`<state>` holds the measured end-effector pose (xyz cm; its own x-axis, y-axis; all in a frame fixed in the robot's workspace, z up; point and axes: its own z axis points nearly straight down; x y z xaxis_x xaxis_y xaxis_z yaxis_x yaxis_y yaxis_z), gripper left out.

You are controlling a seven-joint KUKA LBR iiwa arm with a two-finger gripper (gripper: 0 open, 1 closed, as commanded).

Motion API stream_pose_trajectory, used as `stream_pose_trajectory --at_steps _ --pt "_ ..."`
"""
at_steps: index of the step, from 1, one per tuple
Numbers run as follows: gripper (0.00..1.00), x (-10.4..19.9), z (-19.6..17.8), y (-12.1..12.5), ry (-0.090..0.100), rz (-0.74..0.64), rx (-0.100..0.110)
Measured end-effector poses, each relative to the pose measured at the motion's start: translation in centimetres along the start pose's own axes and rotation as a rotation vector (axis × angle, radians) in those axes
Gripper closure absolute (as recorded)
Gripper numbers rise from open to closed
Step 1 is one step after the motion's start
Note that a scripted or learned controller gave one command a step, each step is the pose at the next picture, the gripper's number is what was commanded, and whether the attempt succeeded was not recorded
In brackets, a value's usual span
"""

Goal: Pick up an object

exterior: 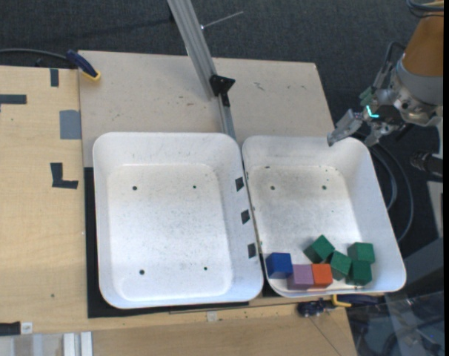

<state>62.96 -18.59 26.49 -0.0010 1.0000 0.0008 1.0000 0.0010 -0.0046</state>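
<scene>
Several small blocks are huddled in the near right corner of the right bin (298,199). They include a blue cube (279,264), a purple cube (303,275), an orange cube (321,274) and several green blocks (322,248) (361,253). My gripper (358,133) hovers over the far right corner of that bin, well away from the blocks. It is open, and nothing sits between its fingers. The orange band of the arm (424,39) shows above it at the right edge.
The left bin (165,213) lies beside the right one, with black clips on the shared rim. A slanted metal bar (195,35) runs down to the bins' far edge. Dark cables (402,199) hang off the right side of the bench.
</scene>
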Motion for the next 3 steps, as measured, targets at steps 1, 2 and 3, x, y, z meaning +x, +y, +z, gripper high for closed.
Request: stream_pose_trajectory --at_steps 1,2,3 --pt "0.0 0.0 -0.2 0.1 -0.002 -0.001 -0.003" --pt "0.0 0.1 5.2 1.1 -0.001 -0.002 0.001" --pt "0.0 0.2 9.6 1.1 -0.001 -0.001 0.001"
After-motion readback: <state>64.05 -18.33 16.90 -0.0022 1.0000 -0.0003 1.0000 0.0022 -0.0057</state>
